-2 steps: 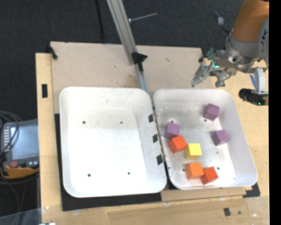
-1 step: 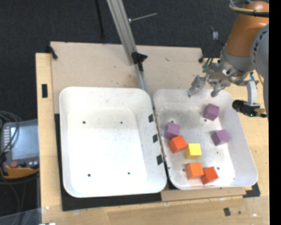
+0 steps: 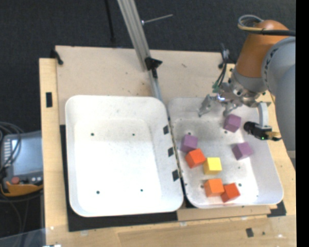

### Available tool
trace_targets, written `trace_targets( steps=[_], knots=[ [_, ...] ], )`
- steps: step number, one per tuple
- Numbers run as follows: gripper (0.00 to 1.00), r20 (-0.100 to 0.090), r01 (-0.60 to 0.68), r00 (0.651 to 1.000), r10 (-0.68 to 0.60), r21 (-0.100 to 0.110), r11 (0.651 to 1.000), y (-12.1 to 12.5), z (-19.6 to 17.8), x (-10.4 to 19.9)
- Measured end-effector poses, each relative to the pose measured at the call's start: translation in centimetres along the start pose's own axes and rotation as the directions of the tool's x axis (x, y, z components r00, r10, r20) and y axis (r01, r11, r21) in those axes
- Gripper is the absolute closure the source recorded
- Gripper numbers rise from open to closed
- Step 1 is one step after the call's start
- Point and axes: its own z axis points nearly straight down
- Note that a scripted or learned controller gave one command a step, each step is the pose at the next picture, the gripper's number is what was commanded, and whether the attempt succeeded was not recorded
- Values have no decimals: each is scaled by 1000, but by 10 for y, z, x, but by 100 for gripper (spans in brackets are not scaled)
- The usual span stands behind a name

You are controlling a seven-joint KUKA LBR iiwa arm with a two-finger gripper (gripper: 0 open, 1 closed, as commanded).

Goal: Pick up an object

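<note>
Gripper (image 3: 216,103) hangs over right bin's (image 3: 265,189) far end w/ metal fingers spread wide, nothing between them. Blocks are matte, square-edged: purple block (image 3: 232,122) just beside it; other purple, orange, yellow ones scattered nearer on speckled white plastic.

White bins (image 3: 118,107); purple cubes (image 3: 232,122), (image 3: 190,142), (image 3: 242,150); orange cubes (image 3: 195,158), (image 3: 213,187); yellow cube (image 3: 213,164); red cube (image 3: 230,192); grey arm (image 3: 280,71) with orange band (image 3: 257,50)

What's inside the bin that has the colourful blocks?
The right bin holds three purple blocks, three orange-red ones and one yellow. The arm covers its far right corner.
</note>
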Motion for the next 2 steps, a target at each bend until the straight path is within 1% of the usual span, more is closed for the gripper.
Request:
trace_targets(
  steps=[1,2],
  knots=[
    [0,0,1,1000,-1,-1,1000,0,47,-1],
    [100,3,1,1000,-1,-9,1000,2,32,-2]
  ],
)
